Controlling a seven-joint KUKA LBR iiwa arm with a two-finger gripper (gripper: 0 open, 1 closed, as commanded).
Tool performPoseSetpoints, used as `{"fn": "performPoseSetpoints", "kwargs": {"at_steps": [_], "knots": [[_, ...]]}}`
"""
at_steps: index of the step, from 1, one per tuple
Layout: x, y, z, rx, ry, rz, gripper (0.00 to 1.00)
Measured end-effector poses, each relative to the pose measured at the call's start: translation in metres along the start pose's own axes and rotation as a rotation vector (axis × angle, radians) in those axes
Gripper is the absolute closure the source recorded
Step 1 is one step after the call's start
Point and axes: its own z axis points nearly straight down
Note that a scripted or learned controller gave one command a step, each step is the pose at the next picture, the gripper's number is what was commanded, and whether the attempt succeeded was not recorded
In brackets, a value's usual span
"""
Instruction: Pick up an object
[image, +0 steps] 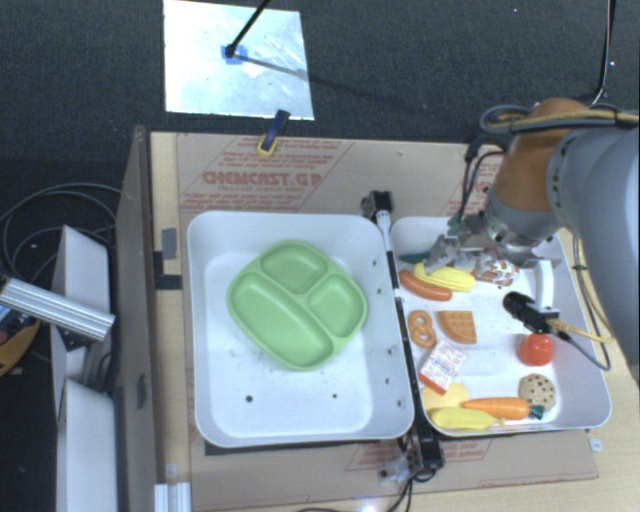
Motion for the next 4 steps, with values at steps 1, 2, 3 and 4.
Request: {"fn": "performPoseSetpoints", "kwargs": {"at_steps": [1,2,3,4], "knots": [[-0.018,0.036,-0.030,0.002,0.000,0.001,0.00],[0.015,0.025,0.027,0.012,0.004,-0.001,0.00],[0.000,0.021,0.033,0.009,0.002,0.005,0.00],[-0.019,-0.016,0.033,0.014,0.002,0.007,0.00]]}}
